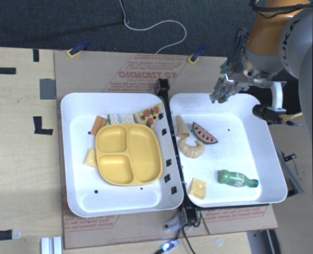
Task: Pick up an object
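Partly hidden under yellow tray (pixel 128 154), toy food, claw (pixel 220 95) blurry

— What sort of place am I driving this from afar?
— A robotics lab, I'd say: two white bins (pixel 71 142) clamped to cardboard (pixel 140 70) on a bench (pixel 18 99) marked with black tape (pixel 0 75), toy food (pixel 204 133), a loose cable (pixel 156 25).

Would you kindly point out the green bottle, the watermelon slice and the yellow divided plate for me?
green bottle (pixel 237 179), camera view, middle of its body.
watermelon slice (pixel 204 133), camera view, its red flesh.
yellow divided plate (pixel 128 153), camera view, central divider ridge.
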